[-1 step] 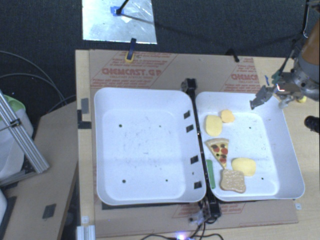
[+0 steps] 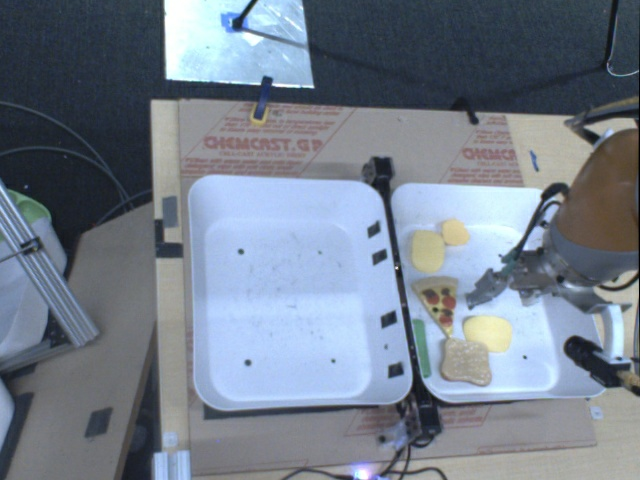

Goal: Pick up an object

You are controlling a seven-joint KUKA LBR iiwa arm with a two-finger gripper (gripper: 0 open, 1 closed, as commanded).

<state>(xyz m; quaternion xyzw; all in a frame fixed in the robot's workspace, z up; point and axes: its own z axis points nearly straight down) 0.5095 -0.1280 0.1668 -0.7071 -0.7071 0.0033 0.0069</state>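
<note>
The gripper hangs low over the right bin, pointing left toward the pizza slice, with its tip just beside that slice's right edge and near the yellow disc. Its fingers are a dark blur from this angle, and I cannot tell whether they are spread or pressed together; nothing shows between them. All the candidates lie in the right bin: the pizza slice near the middle, by the divider; a pale yellow oval and a smaller yellow piece farther back; the yellow disc nearer; a toast slice at the near edge; and a thin green strip along the left wall. The left bin holds no objects. These look like toy foods, so probably light and stiff, with smooth faces that could slip. They also lie flat on the bin floor, which is the awkward part: a pinch from above has little height to bite on. The pizza slice seems the likeliest target, and I would take it across its narrower width, fingers straddling both straight edges, pressing down to the floor before closing. The toast, looking thicker, may offer a surer grip on its sides.
</note>
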